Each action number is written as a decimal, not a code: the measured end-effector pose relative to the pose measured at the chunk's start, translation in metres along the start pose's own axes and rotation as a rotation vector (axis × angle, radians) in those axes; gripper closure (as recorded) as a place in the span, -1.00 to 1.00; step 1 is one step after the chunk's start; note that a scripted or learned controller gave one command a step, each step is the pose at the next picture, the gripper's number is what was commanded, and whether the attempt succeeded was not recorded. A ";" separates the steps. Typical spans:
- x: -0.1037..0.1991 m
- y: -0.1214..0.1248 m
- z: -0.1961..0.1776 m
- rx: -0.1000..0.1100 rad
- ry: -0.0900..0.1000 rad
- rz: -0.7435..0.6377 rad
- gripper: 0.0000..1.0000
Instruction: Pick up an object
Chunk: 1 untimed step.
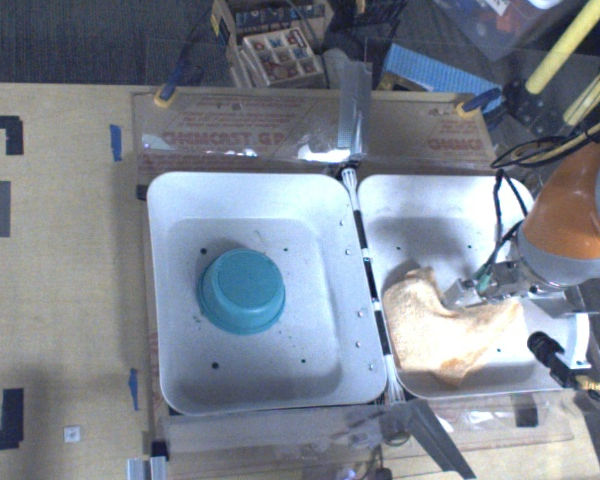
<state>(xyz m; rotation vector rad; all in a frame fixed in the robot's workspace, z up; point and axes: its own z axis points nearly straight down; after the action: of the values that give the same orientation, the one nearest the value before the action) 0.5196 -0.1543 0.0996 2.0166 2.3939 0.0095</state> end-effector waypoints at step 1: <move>0.010 0.022 0.010 0.001 -0.001 -0.338 -1.00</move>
<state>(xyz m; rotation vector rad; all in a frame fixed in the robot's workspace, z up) 0.5400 -0.1411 0.0895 1.5845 2.6977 0.0040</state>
